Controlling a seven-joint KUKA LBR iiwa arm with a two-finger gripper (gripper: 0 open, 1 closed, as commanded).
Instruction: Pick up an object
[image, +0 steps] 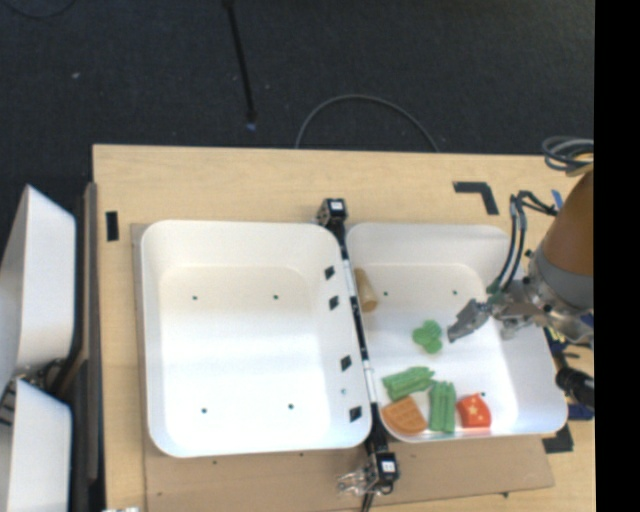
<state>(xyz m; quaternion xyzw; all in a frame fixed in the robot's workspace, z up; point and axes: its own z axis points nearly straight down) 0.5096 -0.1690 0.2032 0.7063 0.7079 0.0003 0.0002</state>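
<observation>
Approach step: gripper (466, 322) hovered just right of small green object (428, 337) in right bin (420, 243); finger state unreadable, nothing seen held. Next: shift left, descend.

I see two bins side by side on the bench (240, 180); right bin (420, 245) holding a small piece (428, 336) mid-floor, hand (466, 322) just right of it; four pieces (436, 402) clustered along its near edge; left bin (240, 330) beside it
</observation>
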